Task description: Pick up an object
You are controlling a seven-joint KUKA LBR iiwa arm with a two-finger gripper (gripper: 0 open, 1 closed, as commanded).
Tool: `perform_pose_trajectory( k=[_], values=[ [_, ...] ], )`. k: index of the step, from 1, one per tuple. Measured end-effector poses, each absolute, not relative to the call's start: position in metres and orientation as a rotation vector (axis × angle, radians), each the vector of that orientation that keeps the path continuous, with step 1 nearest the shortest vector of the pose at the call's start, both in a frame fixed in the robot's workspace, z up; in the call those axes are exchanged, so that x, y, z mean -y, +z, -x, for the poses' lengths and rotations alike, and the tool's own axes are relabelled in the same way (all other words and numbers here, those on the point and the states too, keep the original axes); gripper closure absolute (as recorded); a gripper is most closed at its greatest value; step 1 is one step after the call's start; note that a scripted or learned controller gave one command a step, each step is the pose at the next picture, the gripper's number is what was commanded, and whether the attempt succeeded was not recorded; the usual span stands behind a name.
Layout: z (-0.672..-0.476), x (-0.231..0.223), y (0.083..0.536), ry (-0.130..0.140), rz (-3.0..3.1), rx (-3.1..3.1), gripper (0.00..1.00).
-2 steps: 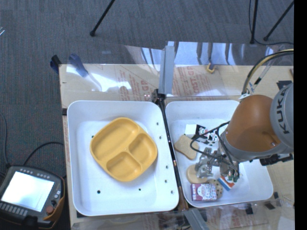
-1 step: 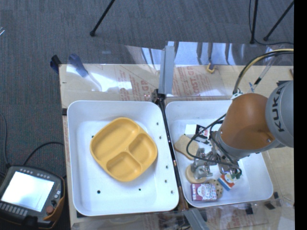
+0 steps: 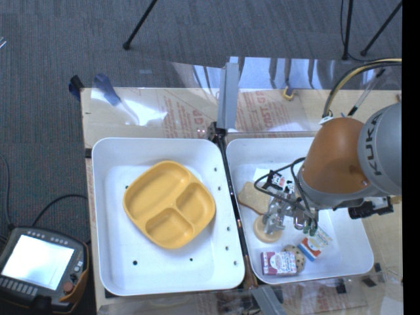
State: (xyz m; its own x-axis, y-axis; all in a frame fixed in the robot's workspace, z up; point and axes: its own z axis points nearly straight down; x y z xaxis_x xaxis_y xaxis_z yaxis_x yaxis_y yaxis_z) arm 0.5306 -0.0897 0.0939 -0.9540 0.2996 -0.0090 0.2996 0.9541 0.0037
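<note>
My gripper [image 3: 289, 223] hangs low in the right bin [image 3: 354, 254], reaching in from the right under the orange wrist band. It is open, and nothing shows between its fingers. One finger [image 3: 273, 219] stands over a small round tan piece [image 3: 264, 233]. A tan bread-like slice [image 3: 251, 196] lies just left of the gripper. A small red, white and blue carton [image 3: 315, 245] sits right below the other finger. A red cookie box [image 3: 281, 262] lies near the bin's front wall. A white card [image 3: 265, 175] is partly hidden by the gripper body.
The left bin [image 3: 111, 163] holds a yellow divided plate [image 3: 169, 204]. A wall separates the two bins at the middle [image 3: 231, 195]. The arm's bulk covers the right bin's far right part. A teach pendant [image 3: 39, 262] lies off the bench at lower left.
</note>
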Motion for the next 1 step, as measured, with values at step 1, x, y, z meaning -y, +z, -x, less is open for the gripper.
perform_pose_trajectory(
  k=[1],
  values=[
    [-0.4982, 0.018, 0.1888, 0.003, -0.23, -3.129, 1.0]
  ],
)
